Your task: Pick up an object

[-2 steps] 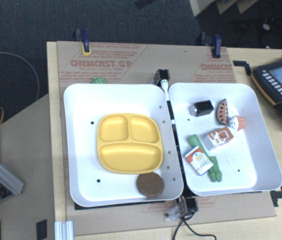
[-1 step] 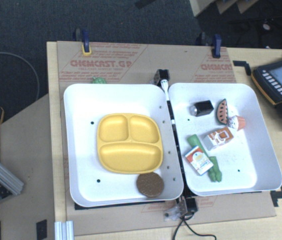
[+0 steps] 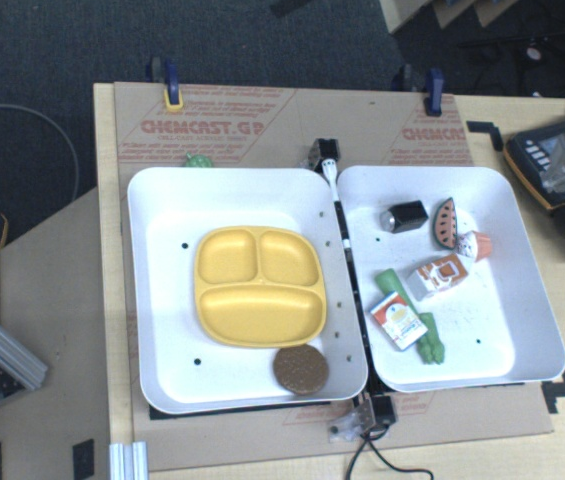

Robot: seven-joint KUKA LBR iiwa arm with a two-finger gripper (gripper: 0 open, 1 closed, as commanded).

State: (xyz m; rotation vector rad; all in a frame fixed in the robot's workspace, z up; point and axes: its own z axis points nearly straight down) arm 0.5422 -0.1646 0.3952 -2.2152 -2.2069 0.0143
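Right bin point(image 3: 522, 298) holds clustered toys; green stick point(image 3: 414, 318) lies diagonally, upper left to lower right. Jaws' state: cannot tell.

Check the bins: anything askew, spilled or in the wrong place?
One oddity: a small green piece lies on the board behind the left bin, outside both bins. Inside, the yellow tray sits flat with a brown disc at its near edge. The right bin's items are loosely scattered; the small carton overlaps the green vegetable.
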